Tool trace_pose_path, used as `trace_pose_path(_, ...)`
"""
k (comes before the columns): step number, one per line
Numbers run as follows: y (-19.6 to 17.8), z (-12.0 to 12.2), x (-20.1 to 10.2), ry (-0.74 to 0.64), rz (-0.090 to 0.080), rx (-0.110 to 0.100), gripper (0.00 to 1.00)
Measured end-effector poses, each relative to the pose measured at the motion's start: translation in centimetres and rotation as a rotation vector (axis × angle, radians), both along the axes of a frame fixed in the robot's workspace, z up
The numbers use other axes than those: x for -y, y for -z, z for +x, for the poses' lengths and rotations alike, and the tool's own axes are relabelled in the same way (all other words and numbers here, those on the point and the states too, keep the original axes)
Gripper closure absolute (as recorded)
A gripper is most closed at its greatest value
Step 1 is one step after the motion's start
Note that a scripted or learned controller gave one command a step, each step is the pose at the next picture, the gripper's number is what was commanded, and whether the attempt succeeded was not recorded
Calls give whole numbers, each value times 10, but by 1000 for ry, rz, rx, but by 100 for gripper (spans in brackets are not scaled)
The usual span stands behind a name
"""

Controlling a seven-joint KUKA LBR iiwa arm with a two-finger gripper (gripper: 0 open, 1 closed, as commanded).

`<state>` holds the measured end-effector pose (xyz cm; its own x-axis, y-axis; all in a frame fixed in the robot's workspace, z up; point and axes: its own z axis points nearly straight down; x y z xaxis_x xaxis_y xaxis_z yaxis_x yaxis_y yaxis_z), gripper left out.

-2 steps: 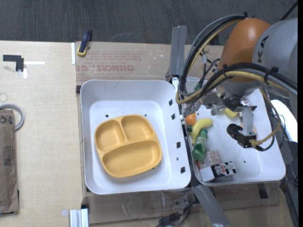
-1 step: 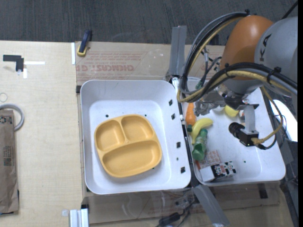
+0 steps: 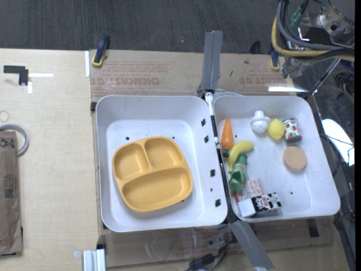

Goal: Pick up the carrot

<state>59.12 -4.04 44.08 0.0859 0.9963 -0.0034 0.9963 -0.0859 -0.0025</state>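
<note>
Grey metal and looped yellow and black cables of the arm [image 3: 316, 18] fill the upper right of the frame, above the bins. The claw itself is out of sight, so I cannot tell how it stands.

Below, the right bin [image 3: 324, 168] holds the carrot [image 3: 226, 133], orange, lying upright in the picture against the bin's left wall near its upper left corner. Just below the carrot lies a yellow banana [image 3: 240, 151], then a green bottle [image 3: 237, 173] and a small printed carton [image 3: 258, 201]. Toward the upper middle sit a white item [image 3: 259, 122], a lemon [image 3: 276, 129], a small patterned can [image 3: 290, 130] and a tan disc [image 3: 295, 158].

In the left bin [image 3: 107, 151] rests a yellow divided plate [image 3: 152, 174].
</note>
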Motion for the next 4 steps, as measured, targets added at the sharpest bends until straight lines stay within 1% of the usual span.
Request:
trace_pose_path(1,0,0,0,0,0,-1,0)
trace_pose_path(2,89,7,-100,-24,0,-2,0)
trace_pose_path(3,168,-41,-59,-92,1,-2,0)
trace_pose_path(4,198,-44,-65,9,1,-2,0)
